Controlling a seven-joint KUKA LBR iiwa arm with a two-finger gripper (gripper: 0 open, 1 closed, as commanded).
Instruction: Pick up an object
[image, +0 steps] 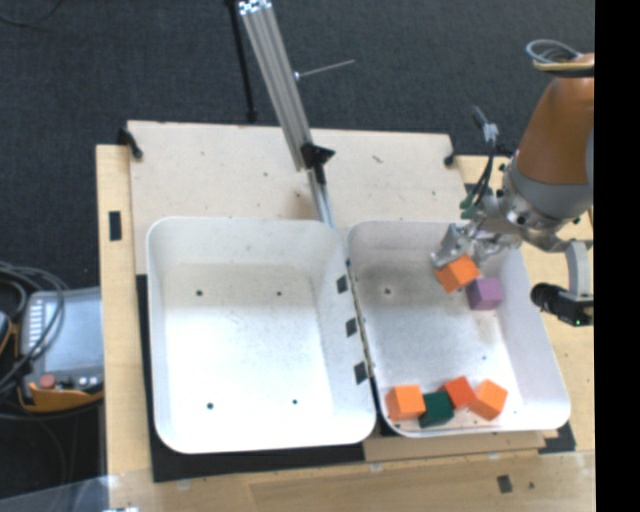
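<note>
My gripper (459, 256) hangs over the back right part of the right bin (535, 345). An orange block (459, 273) sits between its fingers, tilted, and appears lifted off the bin floor. A purple block (485, 292) lies just right of and below it on the bin floor. Along the front wall of the right bin lie an orange block (405, 401), a dark green block (436, 408), a red-orange block (459, 391) and another orange block (489, 398).
The left bin (250, 330) stands beside the right one. A slanted aluminium post (285, 95) rises from behind the bins. A grey device with cables (50, 350) sits off the bench at the left.
</note>
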